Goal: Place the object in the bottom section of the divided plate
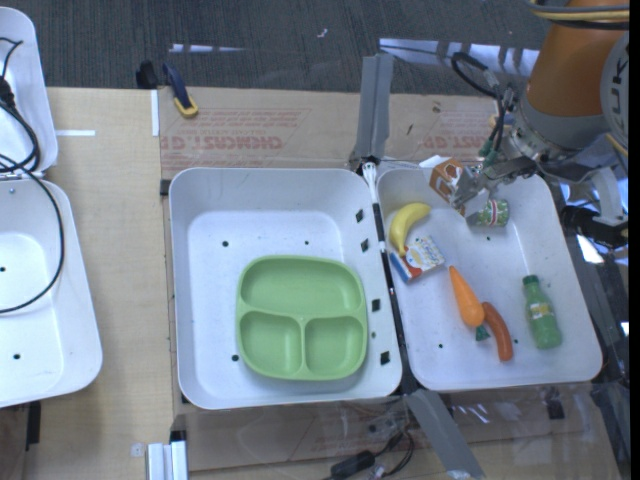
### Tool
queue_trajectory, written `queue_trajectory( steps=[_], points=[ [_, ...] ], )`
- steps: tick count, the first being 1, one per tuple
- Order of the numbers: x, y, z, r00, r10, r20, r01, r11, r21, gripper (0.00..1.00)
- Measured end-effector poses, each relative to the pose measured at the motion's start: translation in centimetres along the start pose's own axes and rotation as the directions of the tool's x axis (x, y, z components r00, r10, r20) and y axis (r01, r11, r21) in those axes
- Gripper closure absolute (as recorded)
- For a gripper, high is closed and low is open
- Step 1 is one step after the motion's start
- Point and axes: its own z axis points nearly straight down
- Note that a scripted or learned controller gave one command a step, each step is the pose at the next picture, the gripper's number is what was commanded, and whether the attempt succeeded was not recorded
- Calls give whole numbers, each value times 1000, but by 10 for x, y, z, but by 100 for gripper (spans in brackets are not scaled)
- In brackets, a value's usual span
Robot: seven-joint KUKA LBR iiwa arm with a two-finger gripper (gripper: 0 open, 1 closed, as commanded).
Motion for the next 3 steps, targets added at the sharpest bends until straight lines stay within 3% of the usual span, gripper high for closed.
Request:
queue_trajectory(
  steps=[1, 2, 3],
  points=[
    [56, 7, 37, 986, -169, -1, 169, 986, 0, 100],
    [107, -4, 37, 946, -324, -1, 324, 946, 0, 100],
    [111, 9, 37, 941, -339, -1, 339, 941, -1, 100]
  ],
)
